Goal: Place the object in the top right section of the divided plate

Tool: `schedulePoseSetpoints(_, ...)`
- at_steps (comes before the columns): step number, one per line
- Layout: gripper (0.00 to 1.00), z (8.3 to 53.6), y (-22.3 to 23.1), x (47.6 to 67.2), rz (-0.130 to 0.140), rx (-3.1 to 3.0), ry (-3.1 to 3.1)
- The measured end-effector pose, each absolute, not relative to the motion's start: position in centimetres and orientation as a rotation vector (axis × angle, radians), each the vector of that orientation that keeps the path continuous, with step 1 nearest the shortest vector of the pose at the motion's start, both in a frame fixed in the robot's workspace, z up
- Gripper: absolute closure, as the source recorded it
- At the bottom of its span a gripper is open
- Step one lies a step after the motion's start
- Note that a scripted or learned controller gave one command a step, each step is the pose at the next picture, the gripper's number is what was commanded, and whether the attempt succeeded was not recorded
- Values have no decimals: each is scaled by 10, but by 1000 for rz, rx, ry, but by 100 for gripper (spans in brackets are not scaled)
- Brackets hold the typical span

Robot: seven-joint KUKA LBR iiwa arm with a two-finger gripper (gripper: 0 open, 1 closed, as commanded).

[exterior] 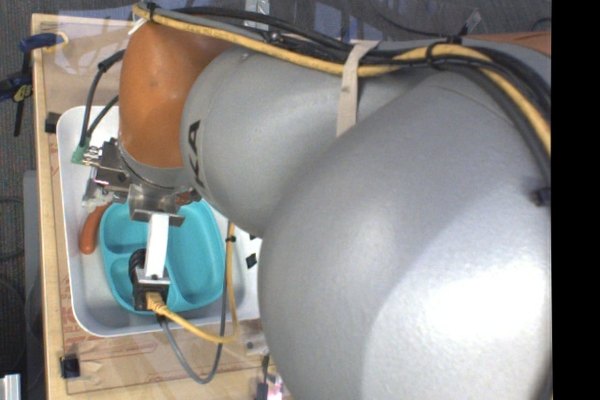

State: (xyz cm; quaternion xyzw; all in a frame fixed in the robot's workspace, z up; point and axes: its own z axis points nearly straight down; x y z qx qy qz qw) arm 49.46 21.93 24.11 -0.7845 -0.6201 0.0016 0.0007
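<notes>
The grey arm (375, 201) reaches over the left white bin (67, 131), its wrist above a teal divided plate (202, 244). An orange-brown sausage (89, 229) lies in the bin, just beside the plate's left rim. I cannot tell whether the jaws are open or closed.

Arm (375, 201) reaches in from right, bulk close to camera. Orange band (155, 98) angles down; gripper (139, 200) points downward at far left.

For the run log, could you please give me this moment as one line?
arm over plate | plate in bin | orange object beside plate, off it | placement pending
</notes>
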Motion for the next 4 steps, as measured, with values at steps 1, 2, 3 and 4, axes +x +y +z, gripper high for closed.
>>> schedulePoseSetpoints(1,0,123,208,514,12,-2287,-2149)
schedulePoseSetpoints(2,100,132,208,514,16,-2281,-2152)
schedulePoseSetpoints(3,100,162,158,563,4,-1996,-2425)
schedulePoseSetpoints(4,100,92,190,500,-3,-2225,-2218)
